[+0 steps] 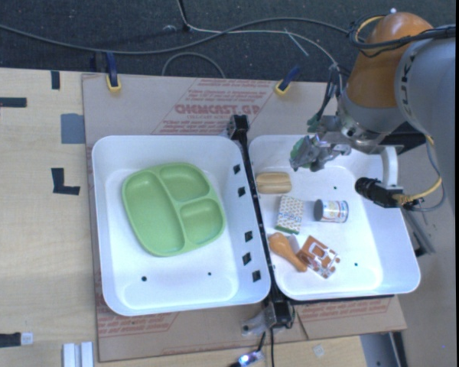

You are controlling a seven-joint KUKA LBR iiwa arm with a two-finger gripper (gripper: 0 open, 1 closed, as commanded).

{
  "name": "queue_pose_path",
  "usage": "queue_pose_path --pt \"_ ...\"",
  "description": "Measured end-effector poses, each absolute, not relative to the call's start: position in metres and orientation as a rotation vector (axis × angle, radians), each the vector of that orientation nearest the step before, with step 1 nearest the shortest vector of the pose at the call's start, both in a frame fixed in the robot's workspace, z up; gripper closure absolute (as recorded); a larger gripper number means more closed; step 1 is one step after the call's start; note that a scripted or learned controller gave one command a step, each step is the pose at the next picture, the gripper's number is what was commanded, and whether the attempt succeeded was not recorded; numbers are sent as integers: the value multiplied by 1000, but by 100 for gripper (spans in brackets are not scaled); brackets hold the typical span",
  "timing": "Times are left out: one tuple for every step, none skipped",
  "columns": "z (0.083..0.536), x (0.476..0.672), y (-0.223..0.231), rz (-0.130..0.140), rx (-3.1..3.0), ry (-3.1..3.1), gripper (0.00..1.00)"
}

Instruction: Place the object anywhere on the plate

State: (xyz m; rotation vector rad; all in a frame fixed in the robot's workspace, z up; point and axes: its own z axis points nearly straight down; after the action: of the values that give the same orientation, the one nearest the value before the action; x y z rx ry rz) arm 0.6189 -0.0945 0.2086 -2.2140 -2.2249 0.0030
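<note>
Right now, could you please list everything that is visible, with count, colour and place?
left bin: one, white, left half of the bench
green plate: one, three compartments, inside the left bin
right bin: one, white, beside the left bin
bread roll: one, tan, right bin near the divider
patterned box: one, green and white, right bin centre
small can: one, silver, right of the patterned box
orange toy: one, right bin front
brown packet: one, brown and white, touching the orange toy
clamps: two, blue and yellow, bench's far edge
gripper: one, grey, over the right bin's far edge
</note>
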Motion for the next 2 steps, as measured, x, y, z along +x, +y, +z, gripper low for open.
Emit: queue_pose_path --pt "206 614 -31 2 -2212 -2226 100" --pt "203 615 30 1 -2213 -2227 100"
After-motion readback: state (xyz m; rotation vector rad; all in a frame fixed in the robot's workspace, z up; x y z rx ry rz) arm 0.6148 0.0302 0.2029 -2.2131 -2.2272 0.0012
